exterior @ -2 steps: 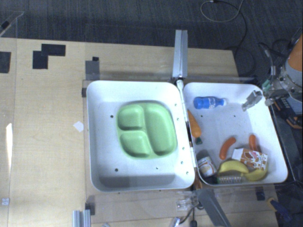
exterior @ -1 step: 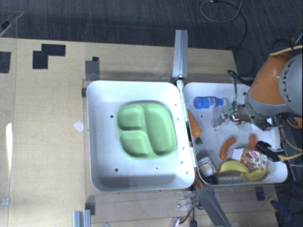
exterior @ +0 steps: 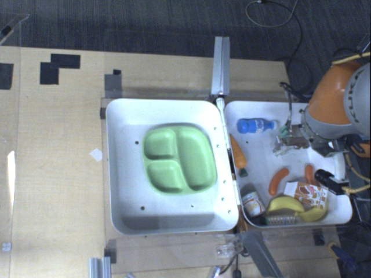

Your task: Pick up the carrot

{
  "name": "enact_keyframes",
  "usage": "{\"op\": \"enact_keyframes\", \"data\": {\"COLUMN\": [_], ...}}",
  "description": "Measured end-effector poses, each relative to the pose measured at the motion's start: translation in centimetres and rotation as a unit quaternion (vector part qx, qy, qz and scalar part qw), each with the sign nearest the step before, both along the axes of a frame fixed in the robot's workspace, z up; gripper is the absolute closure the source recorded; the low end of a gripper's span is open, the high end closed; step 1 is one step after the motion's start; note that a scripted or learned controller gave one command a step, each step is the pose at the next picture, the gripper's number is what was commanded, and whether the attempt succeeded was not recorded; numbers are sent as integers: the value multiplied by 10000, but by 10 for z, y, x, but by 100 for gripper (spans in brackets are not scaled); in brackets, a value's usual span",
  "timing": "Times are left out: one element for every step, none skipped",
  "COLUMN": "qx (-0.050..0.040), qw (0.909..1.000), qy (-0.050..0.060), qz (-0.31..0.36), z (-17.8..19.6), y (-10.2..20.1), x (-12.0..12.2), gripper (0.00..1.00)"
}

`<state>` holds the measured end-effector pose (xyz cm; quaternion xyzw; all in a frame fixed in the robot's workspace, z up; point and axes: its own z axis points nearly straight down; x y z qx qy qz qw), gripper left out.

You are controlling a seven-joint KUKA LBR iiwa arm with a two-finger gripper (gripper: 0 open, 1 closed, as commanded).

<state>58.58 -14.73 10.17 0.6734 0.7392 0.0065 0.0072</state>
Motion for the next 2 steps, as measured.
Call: {"op": "enact_keyframes", "data": {"qx": [-2,11], "qw": [9936,9923], "qy": [49,70], "qz": [-1127,-1239], "z": [-13,23], "y": [-59,-26], "x": [18,-30], "gripper": [100,100]}}
